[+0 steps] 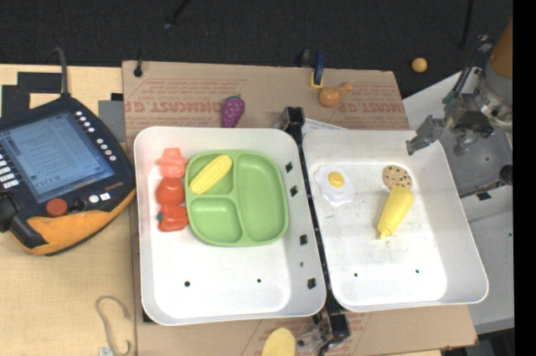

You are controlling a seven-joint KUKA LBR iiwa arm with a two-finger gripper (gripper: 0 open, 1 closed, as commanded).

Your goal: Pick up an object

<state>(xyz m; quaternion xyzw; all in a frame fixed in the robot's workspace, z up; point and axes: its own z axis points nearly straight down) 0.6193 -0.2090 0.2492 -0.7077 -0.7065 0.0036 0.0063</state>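
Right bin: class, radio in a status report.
Gripper above right bin's far corner, holding nothing. Mustard bottle, cookie, fried egg untouched. Path clear.

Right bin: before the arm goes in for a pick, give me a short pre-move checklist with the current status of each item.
1. Targets present in the right bin: ok. The fried egg, cookie and yellow mustard bottle lie there.
2. Egg stands apart from the others: ok.
3. Bottle free of neighbours: not ok, its top end touches or nearly touches the cookie.
4. Gripper above the bin's far right rim, holding nothing: ok.
5. Finger opening: cannot tell.
6. Left bin items, the green tray with the corn, away from the path: ok.
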